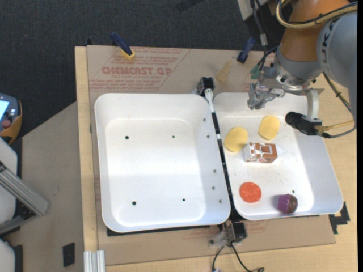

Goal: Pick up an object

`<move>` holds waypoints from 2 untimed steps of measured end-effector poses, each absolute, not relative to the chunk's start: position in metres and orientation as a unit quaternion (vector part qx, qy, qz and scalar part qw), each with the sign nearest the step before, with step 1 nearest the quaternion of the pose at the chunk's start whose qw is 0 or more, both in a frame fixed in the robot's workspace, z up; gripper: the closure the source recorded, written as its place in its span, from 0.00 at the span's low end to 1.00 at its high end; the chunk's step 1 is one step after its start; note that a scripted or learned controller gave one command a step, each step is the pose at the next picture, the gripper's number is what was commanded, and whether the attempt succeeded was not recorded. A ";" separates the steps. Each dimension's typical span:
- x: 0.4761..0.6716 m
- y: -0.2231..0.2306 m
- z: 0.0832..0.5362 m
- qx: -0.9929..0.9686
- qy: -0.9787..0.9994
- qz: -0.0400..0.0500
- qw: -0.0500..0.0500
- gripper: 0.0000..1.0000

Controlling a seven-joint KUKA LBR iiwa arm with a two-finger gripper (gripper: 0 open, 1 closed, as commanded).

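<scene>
Cardboard sheeting covers the bench, and two white bins sit side by side on it. Down in the right bin, a yellow piece lies nearest the action, with a second yellow piece just to its left. A small brown-and-white carton rests just below the pair, almost touching them. Further toward the near rim we've got an orange-red round object and, off to its right, a purple one. The gripper hangs over the bin's far end, above the yellow pieces, nothing between its fingers; whether they're spread or pressed together, I can't tell from here. The left bin shows bare white floor.
</scene>
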State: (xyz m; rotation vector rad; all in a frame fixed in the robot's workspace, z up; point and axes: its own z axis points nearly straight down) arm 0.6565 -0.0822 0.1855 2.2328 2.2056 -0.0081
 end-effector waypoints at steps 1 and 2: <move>0.658 -0.072 0.185 0.707 0.707 0.000 0.000 0.00; 0.664 -0.100 0.078 0.708 0.706 -0.003 -0.003 0.00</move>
